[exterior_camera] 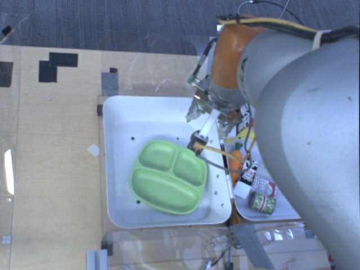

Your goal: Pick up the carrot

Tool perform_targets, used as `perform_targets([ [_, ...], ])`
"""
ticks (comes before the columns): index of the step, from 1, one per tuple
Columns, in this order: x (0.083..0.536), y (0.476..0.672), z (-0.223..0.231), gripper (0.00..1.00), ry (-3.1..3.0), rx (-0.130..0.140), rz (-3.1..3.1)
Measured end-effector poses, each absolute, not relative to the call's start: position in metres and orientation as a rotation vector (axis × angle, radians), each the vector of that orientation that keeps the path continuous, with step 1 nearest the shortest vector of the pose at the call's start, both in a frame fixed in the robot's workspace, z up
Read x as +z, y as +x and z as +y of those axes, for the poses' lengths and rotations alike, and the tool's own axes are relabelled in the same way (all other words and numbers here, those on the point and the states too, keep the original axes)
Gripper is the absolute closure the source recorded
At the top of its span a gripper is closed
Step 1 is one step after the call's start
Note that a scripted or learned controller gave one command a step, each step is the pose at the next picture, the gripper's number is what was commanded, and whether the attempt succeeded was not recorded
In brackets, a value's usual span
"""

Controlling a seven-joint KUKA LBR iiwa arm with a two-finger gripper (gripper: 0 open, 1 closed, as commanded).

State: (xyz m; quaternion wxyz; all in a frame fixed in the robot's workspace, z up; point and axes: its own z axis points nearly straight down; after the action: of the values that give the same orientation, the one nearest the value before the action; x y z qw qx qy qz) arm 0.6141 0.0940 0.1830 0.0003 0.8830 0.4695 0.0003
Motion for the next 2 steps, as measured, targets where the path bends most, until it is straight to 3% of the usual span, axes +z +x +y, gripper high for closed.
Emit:
perform_targets([
  [1,0.094,0.582,0.125,0.0,2.863,0.008,1.293],
  [2,0.087,0.655,0.205,0.0,2.667,0.015,1.659],
])
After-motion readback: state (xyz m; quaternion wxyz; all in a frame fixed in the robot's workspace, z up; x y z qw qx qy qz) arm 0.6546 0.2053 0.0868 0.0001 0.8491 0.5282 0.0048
